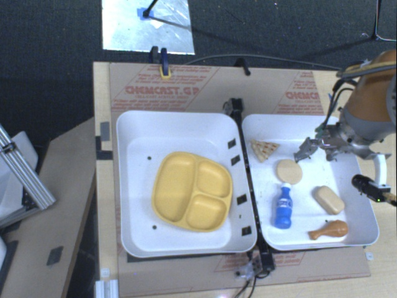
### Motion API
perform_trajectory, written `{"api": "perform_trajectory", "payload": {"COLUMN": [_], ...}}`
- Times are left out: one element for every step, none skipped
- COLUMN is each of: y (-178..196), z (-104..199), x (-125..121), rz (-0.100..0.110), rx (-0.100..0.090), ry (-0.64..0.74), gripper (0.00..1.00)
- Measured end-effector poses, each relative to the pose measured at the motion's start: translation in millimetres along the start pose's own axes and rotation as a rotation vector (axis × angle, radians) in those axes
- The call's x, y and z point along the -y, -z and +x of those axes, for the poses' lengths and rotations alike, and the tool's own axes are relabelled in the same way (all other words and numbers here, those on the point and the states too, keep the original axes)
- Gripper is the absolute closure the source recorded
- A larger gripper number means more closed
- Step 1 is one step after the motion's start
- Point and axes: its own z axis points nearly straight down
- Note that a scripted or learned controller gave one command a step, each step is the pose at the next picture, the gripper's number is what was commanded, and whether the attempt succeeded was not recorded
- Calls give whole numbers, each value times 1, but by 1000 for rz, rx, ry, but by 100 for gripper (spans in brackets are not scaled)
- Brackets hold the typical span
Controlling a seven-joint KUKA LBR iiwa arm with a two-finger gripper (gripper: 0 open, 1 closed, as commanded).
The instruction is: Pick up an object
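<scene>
The gripper [318, 148] hung with fingers spread wide and nothing between them over the right bin [372, 228], near its far edge. The round cookie [289, 171] lay just beside it: still the approach. Next, a descent and a squeeze.

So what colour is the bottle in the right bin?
Blue with a white cap, bottle, seen in the camera view.

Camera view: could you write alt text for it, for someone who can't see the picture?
A grey and orange robot arm's end effector hovers over the right white bin, which holds a waffle piece, a round cookie, a blue bottle, a bread roll and a drumstick. The left bin holds a yellow divided plate.
</scene>
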Motion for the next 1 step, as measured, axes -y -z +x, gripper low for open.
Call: {"api": "perform_trajectory", "payload": {"y": [-42], "z": [3], "x": [-2], "rz": [0], "rx": [0], "ry": [1], "gripper": [0]}}
